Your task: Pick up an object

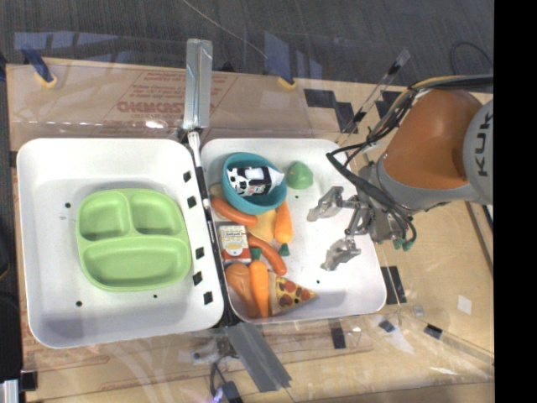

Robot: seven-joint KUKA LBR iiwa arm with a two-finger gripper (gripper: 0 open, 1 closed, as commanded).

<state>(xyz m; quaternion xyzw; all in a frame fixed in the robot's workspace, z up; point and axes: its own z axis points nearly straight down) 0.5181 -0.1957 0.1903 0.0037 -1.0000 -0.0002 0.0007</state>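
A wooden tabletop [436, 292] on dark carpet [101, 7] carries two white bins. The claw [333, 228] hangs spread above the right bin [357, 288], beside piled toy food [256, 246], gripping nothing.

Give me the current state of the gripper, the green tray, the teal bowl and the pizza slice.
Gripper: open, nothing between its fingers, over the right bin.
Green tray: flat in the left bin, compartments bare.
Teal bowl: upright, black-and-white toy inside.
Pizza slice: lying flat.
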